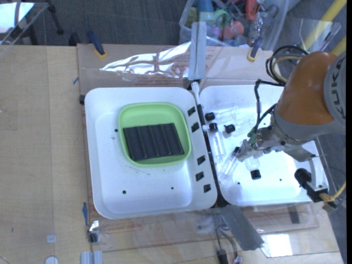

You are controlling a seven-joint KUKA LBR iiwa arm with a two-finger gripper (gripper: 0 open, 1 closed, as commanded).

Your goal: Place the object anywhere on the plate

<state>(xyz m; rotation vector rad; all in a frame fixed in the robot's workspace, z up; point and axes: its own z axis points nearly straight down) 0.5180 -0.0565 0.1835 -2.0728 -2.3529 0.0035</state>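
A green square plate (pixel 131 116) lies in the left white bin (pixel 104 175). A dark grey ribbed slab (pixel 153 141) rests flat on the plate, covering most of its floor. My gripper (pixel 248 150) is low over the right white bin (pixel 275 188), well to the right of the plate and apart from the slab. The grey arm with its orange band (pixel 311 89) hides part of that bin's right side. A faint clear plastic item (pixel 220 147) lies on the right bin's floor just left of the gripper.
Black clips (pixel 199 144) run along the divider between the bins. Small black studs (pixel 228 128) sit on the right bin's floor. A tub of coloured toys (pixel 231 10) stands behind the bins. Crumpled foil (pixel 154 62) lies at the back.
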